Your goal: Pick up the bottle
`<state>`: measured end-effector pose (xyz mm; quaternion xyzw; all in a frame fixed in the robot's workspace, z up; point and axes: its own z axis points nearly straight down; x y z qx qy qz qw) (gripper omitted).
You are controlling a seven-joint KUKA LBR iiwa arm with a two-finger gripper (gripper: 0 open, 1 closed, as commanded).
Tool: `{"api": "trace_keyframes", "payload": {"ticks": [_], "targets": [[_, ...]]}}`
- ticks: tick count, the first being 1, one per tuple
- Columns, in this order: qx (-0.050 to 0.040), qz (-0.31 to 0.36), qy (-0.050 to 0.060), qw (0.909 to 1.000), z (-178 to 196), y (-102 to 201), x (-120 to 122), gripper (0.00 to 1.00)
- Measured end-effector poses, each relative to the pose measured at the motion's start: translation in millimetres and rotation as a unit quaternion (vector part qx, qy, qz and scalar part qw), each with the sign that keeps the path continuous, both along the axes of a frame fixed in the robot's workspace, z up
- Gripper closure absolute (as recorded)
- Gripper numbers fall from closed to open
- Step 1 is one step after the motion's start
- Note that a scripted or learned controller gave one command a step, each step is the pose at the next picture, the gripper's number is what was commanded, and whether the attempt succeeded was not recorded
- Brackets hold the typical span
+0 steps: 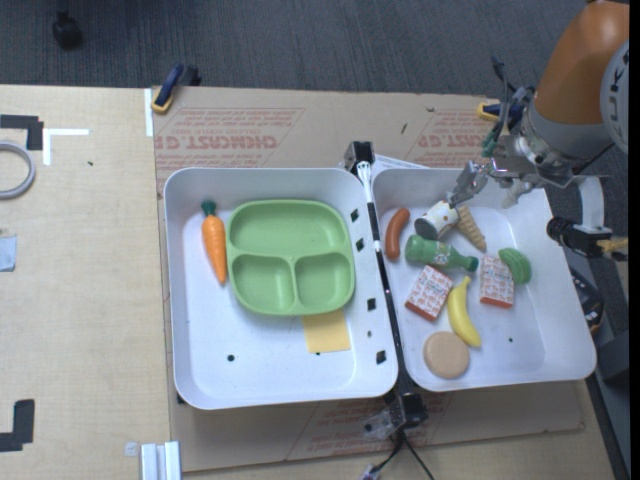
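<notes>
Green bottle (438, 255) flat on its side, neck pointing right.

Green bottle (437, 254) lies in right bin (560, 353); hand (472, 183) hovers above it, nothing between its open fingers.

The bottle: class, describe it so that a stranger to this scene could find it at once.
Start at the right bin, the one crowded with toy food. Near its middle, slightly toward the far wall, the bottle lies on its side, between the hot dog and the two small red cartons. It is dark green with a narrow neck.
</notes>
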<state>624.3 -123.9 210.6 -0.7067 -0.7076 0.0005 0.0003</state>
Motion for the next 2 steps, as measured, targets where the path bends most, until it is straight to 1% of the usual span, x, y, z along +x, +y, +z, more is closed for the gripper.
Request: {"api": "trace_keyframes", "payload": {"ticks": [1,2], "targets": [[-0.0004,0.001,0.000,1.0000,10,0,0,1.00],[-0.0004,-0.036,0.000,0.9994,82,-7,-80,1.00]]}}
